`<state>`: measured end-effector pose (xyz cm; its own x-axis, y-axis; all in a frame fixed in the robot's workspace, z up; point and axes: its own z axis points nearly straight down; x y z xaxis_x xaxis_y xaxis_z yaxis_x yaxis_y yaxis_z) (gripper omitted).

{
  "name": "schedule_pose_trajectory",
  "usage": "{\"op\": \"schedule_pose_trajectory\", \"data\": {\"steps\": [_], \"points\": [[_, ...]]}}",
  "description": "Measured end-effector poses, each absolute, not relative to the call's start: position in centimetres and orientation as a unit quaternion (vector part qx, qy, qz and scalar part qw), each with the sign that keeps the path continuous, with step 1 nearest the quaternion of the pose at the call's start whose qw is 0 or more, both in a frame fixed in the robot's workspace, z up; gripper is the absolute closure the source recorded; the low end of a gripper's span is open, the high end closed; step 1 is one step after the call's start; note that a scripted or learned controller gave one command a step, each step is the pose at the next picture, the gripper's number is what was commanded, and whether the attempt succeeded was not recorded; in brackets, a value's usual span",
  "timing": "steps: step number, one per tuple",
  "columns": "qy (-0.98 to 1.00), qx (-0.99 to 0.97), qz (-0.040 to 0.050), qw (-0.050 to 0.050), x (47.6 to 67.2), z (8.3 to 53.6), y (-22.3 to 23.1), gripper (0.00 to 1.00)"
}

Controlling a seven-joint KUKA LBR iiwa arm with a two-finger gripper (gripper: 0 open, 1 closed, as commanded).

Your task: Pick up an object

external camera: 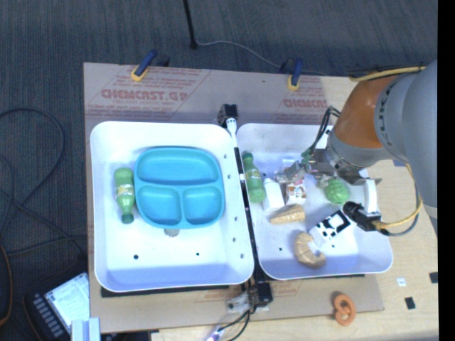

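Item: green ball (336, 190), candidate for pickup, lay in the right bin (377, 261) near its right edge, just beneath the wrist. Gripper (313, 168) hung low over the bin's middle beside the ball; whether its jaws were released or clenched could not be told. Nothing was seen lifted, so the pick appeared not yet done. Also in that bin: cone (287, 214), bread roll (310, 250), green bottle (252, 176) at left wall. Left bin (106, 261): blue tray (178, 186), second green bottle (124, 193).

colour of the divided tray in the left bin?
Light blue. The divided tray shows clearly in the camera view.
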<state>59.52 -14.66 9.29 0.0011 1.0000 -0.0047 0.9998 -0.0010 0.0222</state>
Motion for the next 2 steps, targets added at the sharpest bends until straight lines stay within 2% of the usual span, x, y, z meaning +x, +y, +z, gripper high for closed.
{"op": "schedule_pose_trajectory", "data": {"steps": [1, 2], "points": [[0.707, 0.707, 0.0067, 0.007, 59.5, 10.3, -14.5, 1.00], [0.708, 0.707, -0.0002, 0.000, 53.6, 18.5, -6.7, 1.00]]}}
